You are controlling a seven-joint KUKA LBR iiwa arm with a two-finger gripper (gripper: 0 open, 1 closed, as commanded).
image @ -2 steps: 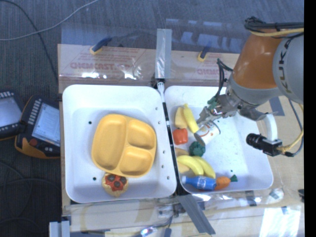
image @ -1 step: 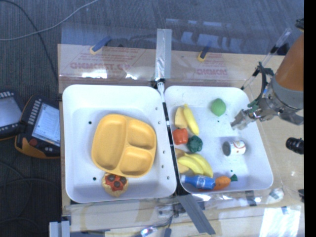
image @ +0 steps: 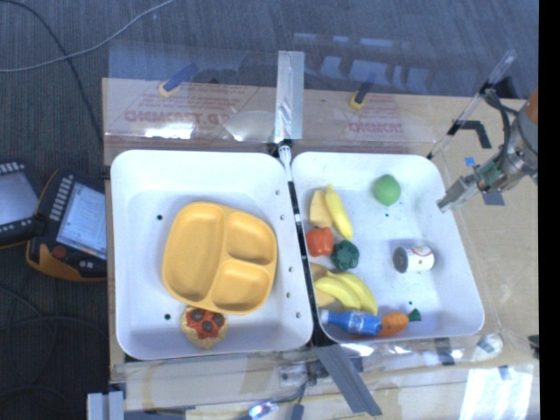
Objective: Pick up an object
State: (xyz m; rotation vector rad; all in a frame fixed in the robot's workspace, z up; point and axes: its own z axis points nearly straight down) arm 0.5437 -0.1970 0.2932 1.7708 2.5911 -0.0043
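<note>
The arm's tool hangs just outside the right rim of the right-hand shallow white bin, near that bin's far right corner; whether it is released or clenched cannot be told from this angle, and nothing shows in its grasp.

Every candidate for picking lies inside that right bin. A round green plastic apple sits toward the far side, nearest the tool. Along the left wall run a yellow plastic banana, a small red-orange pepper and a dark green broccoli floret — the last two touching. A white ball-like toy with a grey end rests near the middle. At the near edge lie a bunch of yellow bananas, a blue bottle and an orange carrot.

The left-hand white bin holds a yellow three-compartment plastic tray, with a small round pizza toy at the tray's near edge.
</note>
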